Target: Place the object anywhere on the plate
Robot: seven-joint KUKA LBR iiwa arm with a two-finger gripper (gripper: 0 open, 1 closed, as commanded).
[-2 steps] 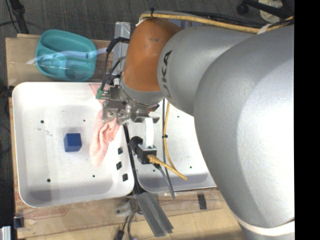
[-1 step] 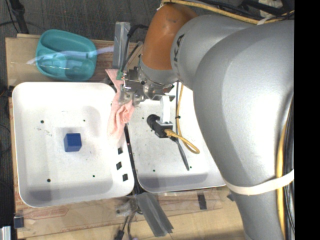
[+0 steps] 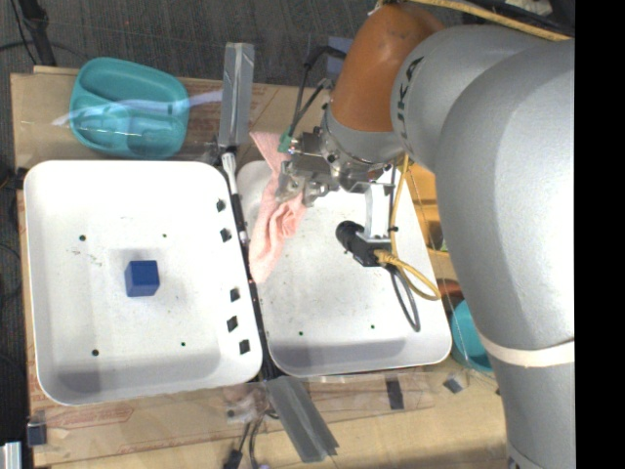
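Crumpled pink cloth (image 3: 273,225), soft folds

The arm (image 3: 488,164) runs out of frame at the right and bottom, so its base is cut off, and its bulk covers the right rim and far right corner of the right bin (image 3: 332,350). The gripper (image 3: 305,186) sits buried under the wrist hardware, its fingertips lost against the pink cloth (image 3: 273,228), and whether the cloth is between them is impossible to tell. The cloth's upper end disappears behind the gripper. A teal object (image 3: 471,345) peeks out beside the arm, mostly hidden. The bin's small dark specks are too tiny to identify.
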